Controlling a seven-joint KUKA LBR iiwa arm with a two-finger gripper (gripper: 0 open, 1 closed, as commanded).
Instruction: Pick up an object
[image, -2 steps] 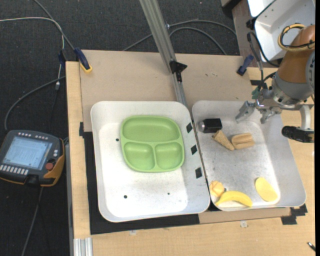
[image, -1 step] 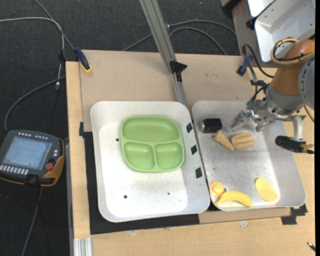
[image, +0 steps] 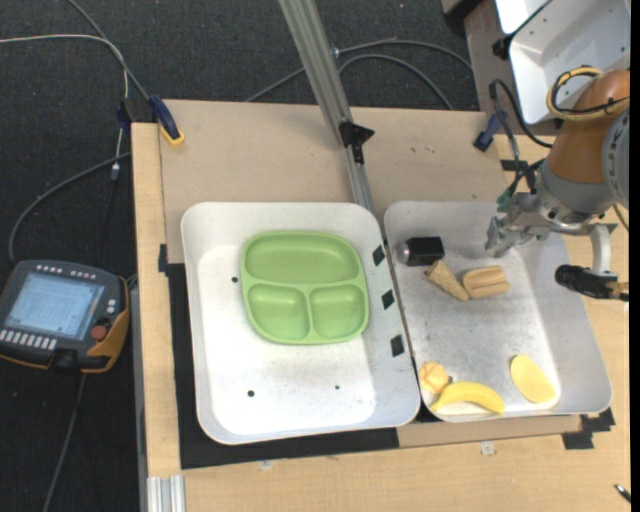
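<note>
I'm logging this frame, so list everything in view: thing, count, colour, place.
Bins: 2, white, side by side on bench.
Divided plate: 1, green, left bin.
Black block: 1, right bin, far left corner.
Tan pieces: 2, right bin, middle.
Banana: 1, yellow, right bin, near edge.
Yellow slice: 1, right bin, near right.
Pendant: 1, grey-orange, left of bench.
Gripper: 1, grey, above right bin's far side.

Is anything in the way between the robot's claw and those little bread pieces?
Nothing visible is. The gripper hangs just above the bread-like pieces in the right bin, with bare bin floor between them. The black block sits off to the side, not in the path.
</note>
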